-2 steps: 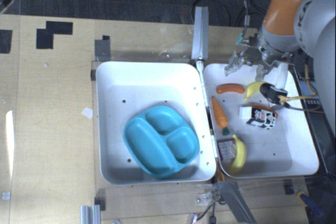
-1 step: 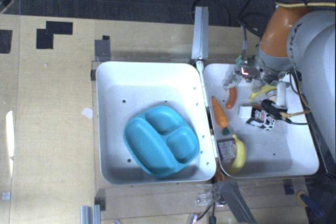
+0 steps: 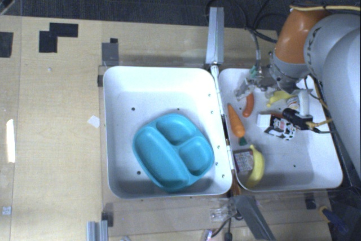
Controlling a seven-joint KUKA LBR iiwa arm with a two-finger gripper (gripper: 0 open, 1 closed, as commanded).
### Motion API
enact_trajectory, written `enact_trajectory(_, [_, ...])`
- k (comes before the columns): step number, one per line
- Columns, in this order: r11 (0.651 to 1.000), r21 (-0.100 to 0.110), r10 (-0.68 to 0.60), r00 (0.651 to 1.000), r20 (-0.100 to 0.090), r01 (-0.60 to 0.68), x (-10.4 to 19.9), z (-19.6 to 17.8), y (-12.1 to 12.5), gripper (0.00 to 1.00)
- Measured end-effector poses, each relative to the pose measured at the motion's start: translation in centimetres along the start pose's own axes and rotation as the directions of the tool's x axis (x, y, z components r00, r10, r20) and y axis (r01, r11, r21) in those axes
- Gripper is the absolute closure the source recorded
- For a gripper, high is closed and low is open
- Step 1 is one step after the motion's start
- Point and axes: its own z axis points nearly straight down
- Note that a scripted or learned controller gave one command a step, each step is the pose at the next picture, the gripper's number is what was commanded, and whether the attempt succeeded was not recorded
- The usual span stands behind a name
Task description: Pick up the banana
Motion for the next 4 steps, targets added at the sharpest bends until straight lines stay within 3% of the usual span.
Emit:
enact_trajectory(1, [0.987, 0.003, 0.159, 0.987, 0.000, -0.159, 4.9, -9.5, -6.1, 0.00])
enact_trajectory(2, [1.000, -0.030, 0.005, 1.000, 0.008, -0.005, 1.4, -3.1, -8.9, 0.00])
enact_trajectory(3, [0.997, -0.072, -0.035, 0.999, 0.024, 0.037, 0.3, -2.1, -14.7, 0.00])
enact_trajectory(4, [0.999, 0.002, 0.043, 0.999, 0.000, -0.043, 2.3, -6.1, -17.4, 0.00])
